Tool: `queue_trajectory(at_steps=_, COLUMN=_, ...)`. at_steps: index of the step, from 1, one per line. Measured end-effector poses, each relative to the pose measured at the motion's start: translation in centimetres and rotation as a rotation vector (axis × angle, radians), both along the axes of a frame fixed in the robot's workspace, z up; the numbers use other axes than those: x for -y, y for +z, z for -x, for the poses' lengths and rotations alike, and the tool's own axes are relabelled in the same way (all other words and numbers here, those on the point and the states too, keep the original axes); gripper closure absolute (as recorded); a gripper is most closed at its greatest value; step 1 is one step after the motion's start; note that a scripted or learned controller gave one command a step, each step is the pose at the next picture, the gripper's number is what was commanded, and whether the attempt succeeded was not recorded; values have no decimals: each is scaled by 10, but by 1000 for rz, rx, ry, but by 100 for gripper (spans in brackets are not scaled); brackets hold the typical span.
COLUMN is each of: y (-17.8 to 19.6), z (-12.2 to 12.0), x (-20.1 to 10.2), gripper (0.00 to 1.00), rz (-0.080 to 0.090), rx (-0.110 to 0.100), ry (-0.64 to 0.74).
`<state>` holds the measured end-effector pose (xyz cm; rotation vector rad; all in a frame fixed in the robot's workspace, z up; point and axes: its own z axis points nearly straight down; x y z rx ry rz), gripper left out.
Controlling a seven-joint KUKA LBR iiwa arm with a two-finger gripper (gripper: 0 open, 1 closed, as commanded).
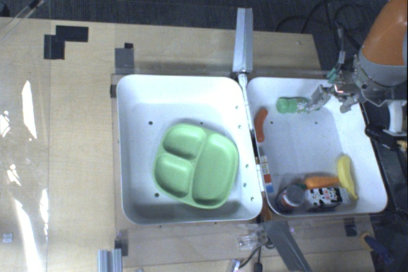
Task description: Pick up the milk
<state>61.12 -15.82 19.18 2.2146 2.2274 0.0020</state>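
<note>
- While the arm (382, 48) is reaching in from the right edge of the frame, its gripper (333, 100) is hovering over the upper part of the right bin (376, 200).
- Its fingers (317, 99) are standing spread apart, released, with nothing showing between them.
- One fingertip is sitting just beside a green bottle (291, 105), which is lying on its side in the upper left of that bin; whether they are touching is not clear.
- The milk (324, 196) is lying at the bottom of the right bin, well apart from the gripper.
- It is resting between a can (292, 197) on its left and a banana (345, 176) on its right, with an orange piece (322, 181) touching its top edge.
- A red-orange stick (260, 125) is lying along the right bin's left wall.
- The left bin (137, 99) is holding a green plate (196, 165) with three compartments.
- Both bins are sitting side by side on the pale wooden surface (57, 150).
</note>
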Motion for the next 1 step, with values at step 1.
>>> queue_trajectory(at_steps=1, y=119, z=-57, x=47, gripper=0, rz=3, rx=5, ry=-177)
